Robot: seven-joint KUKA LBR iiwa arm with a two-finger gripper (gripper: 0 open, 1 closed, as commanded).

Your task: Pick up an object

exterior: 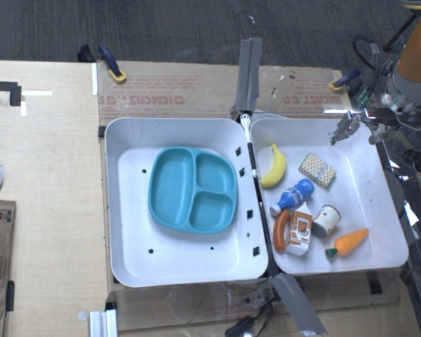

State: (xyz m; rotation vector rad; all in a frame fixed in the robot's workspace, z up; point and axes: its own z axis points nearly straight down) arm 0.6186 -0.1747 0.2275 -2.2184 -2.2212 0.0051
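Nearest me, both bins sat on the bench (42,160): the left bin (126,258) held a blue tray (193,189), the right bin (386,209) a banana (274,167), bottle (292,196), carton (299,232), carrot (351,242), cup (326,220) and sponge (317,169), clustered left of centre. My gripper (351,126) hung over its far right rim; I could not tell its opening.

Two white bins side by side on a bench, seen from above.

Left bin (119,209): a blue divided plate (194,189) near its middle. Right bin (379,188): a banana (274,167) at the left, a patterned sponge (316,169) beside it, then a blue bottle (292,195), a hot dog (281,230), a small carton (299,233), a cup (326,220) and a carrot (349,243) clustered toward the front. Gripper (347,126) above the right bin's back right corner, apart from all items.
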